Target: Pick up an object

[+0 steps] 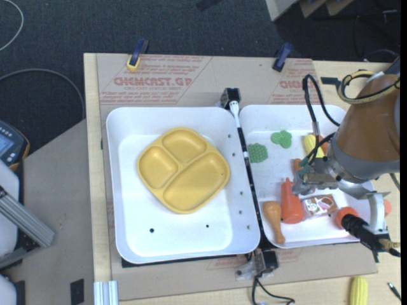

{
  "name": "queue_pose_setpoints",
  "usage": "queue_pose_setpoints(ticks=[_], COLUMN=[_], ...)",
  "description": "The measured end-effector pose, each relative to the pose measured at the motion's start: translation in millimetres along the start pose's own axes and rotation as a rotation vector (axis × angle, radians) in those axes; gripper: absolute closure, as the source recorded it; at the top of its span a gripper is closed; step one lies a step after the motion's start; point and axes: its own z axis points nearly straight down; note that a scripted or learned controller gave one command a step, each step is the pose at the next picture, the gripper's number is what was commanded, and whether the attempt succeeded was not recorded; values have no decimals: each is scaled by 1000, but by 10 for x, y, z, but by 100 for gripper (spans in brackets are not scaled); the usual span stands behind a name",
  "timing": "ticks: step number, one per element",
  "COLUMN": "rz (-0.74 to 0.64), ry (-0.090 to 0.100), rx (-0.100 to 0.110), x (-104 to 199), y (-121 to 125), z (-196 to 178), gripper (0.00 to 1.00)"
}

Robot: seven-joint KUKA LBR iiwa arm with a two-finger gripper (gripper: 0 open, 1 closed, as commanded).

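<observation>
You see a yellow plate (pixel 184 169) mid left bin (pixel 121 170). In the right bin (pixel 267 116), green pieces (pixel 257 151) lie near its left edge, an orange bottle (pixel 290 206) near its front edge, beside the gripper (pixel 308 182); its grip you cannot tell.

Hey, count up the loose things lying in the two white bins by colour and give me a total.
Yellow: 2, a sectioned plastic plate in the left bin and a small corn-like piece in the right bin
Green: 2, leafy toy pieces
Orange or red: 2, a cone-shaped toy and a tan-orange drumstick shape
Printed packet: 1
Total: 7
</observation>
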Motion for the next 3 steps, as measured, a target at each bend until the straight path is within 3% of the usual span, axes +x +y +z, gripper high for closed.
queue_pose_setpoints(ticks=[1,2,3], rz=[-3,-16,-13], ry=[0,2,5], rx=[-8,-17,-28], x=[-178,836,1523], y=[32,30,8], z=[1011,-79,-2477], gripper=[100,100,100])
